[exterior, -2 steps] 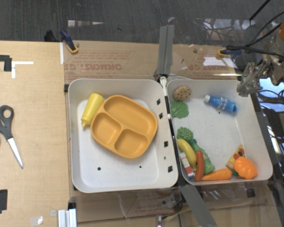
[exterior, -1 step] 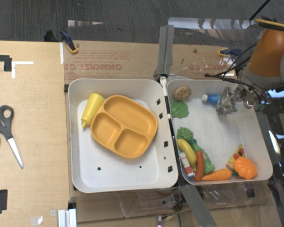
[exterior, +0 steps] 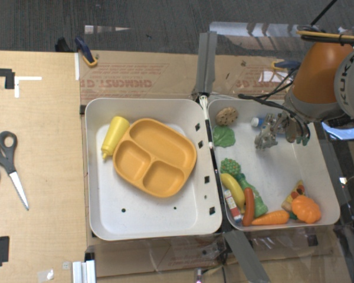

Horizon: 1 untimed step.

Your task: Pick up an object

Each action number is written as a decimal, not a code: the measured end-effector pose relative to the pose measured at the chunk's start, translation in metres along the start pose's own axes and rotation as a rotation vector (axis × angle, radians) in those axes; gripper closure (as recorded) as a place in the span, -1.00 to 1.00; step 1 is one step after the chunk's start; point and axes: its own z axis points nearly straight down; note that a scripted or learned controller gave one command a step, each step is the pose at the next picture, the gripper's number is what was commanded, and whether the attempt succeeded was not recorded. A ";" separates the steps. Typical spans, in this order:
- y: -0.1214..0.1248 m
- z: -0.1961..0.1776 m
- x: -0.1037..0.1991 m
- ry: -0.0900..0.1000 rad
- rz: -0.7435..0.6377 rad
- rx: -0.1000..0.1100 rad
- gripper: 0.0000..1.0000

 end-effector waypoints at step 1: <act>0.004 0.000 -0.020 -0.003 -0.034 0.001 -1.00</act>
